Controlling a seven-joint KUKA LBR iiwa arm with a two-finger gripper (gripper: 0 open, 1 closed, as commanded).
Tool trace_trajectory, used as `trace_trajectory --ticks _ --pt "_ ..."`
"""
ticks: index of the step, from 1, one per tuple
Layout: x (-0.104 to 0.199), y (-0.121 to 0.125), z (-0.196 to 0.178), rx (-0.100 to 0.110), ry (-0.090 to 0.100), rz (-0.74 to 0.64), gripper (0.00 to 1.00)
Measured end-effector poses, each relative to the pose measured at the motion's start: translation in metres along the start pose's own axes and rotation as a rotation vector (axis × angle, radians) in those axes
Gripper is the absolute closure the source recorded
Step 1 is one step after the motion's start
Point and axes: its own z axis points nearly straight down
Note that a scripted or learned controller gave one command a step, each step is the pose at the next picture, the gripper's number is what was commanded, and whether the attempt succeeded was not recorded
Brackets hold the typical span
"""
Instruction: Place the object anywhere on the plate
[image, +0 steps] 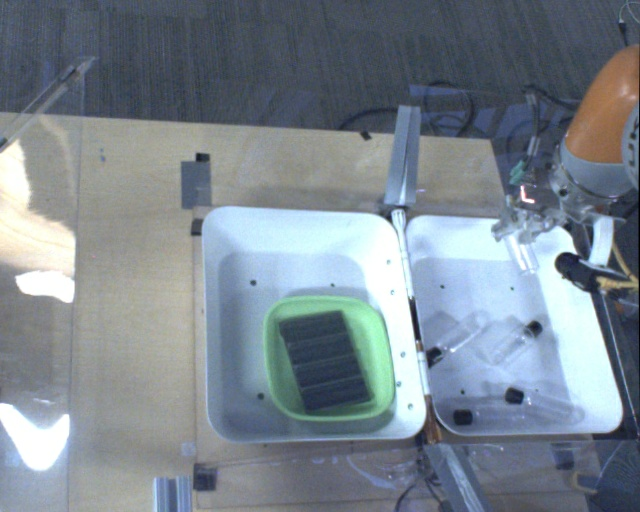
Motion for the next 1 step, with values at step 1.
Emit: trace_trajectory --ticks 1 --pt "0.0126 -0.0741 -0.0133 0.001 0.002 -0.101 1.00"
